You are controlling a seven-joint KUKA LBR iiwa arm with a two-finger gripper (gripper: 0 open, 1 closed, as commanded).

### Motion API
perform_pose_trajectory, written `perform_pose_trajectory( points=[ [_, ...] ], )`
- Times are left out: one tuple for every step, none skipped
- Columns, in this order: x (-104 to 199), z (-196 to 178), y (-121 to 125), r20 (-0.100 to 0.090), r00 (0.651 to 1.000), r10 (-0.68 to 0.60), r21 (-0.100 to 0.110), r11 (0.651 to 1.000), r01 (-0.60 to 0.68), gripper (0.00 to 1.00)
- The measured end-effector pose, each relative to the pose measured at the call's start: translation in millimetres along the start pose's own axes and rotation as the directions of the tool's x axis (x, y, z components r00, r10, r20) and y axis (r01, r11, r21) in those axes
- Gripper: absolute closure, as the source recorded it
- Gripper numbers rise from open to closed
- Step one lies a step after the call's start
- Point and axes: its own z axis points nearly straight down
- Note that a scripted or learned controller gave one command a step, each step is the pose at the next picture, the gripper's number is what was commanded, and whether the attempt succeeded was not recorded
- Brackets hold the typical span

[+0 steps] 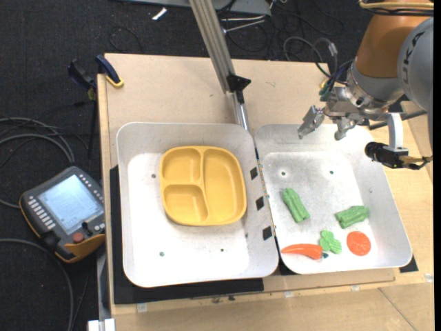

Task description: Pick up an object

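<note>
My gripper (326, 125) hangs open above the far edge of the right bin (313, 164), its two fingers spread apart with nothing between them. Several toy foods lie at the near side of that bin: a green bean pod (295, 205), a second green piece (352, 216), a small green leafy piece (330, 242), an orange carrot (302, 251) and a red-orange round slice (358, 243). All of them sit well below the gripper in the view, apart from it.
A yellow three-compartment plate (203, 185) rests in the left bin (138, 185). A slanted metal pole (215, 33) rises behind the bins' divide. A teach pendant (62, 212) lies off the bench at left. Cables run behind the bench.
</note>
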Motion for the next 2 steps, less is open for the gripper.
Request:
perform_pose_trajectory(
  points=[
    [0, 0, 0, 0.0, 1.0, 0.0, 0.0, 1.0, 0.0, 0.0],
    [-3, 45, 4, 0.001, 1.0, 0.002, 0.003, 1.0, -0.002, 0.0]
  ],
)
